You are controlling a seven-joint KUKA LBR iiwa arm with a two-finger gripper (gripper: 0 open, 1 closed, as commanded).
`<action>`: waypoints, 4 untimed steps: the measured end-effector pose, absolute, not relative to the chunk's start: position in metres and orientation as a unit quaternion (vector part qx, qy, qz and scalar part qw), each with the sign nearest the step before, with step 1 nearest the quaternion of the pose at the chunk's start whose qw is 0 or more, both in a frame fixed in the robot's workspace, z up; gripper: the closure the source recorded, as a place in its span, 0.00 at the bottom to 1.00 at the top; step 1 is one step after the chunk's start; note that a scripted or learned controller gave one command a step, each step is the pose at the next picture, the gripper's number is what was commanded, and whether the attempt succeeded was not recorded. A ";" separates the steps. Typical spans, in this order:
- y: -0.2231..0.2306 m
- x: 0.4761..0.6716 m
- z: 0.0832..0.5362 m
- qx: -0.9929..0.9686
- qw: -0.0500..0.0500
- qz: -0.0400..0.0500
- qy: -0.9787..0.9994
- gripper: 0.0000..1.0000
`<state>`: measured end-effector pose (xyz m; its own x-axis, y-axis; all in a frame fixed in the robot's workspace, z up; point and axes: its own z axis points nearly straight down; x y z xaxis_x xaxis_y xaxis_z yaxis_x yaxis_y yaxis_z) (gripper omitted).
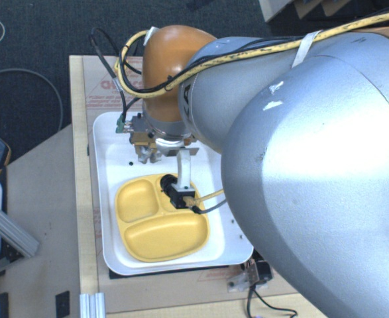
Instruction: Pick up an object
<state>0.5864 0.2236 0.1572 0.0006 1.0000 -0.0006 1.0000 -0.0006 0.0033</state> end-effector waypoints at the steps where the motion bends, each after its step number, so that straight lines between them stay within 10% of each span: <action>1: 0.225 0.584 0.170 0.707 0.001 0.001 0.707 1.00; 2: 0.225 0.584 0.180 0.707 0.001 0.002 0.708 1.00; 3: 0.225 0.474 0.211 0.706 -0.003 -0.003 0.708 1.00; 4: 0.223 0.524 0.460 0.706 0.004 0.010 0.708 1.00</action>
<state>0.5236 0.2225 0.4595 -0.0018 1.0000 0.0080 0.9998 0.0017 0.0203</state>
